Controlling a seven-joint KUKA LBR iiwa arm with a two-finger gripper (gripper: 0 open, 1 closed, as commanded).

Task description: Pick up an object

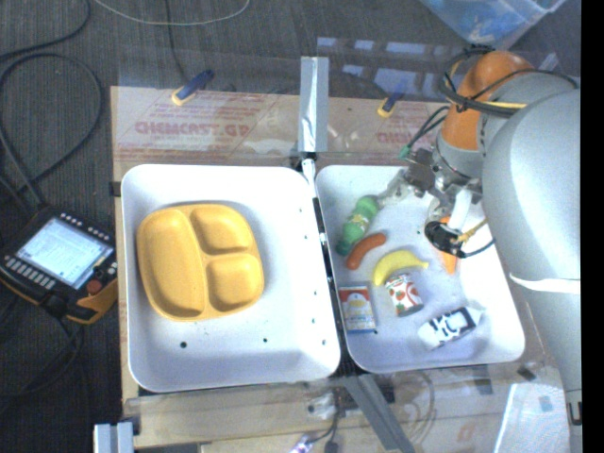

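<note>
Camera view: gripper (pixel 415 183) above right bin (pixel 500 347); green bottle (pixel 358 221) nearby

- One camera sits fixed above the tabletop (pixel 217 125), looking down at a slant.
- It stands far enough back to take in both white bins (pixel 226 366) side by side.
- The arm (pixel 538 177) comes in from its right.
</note>
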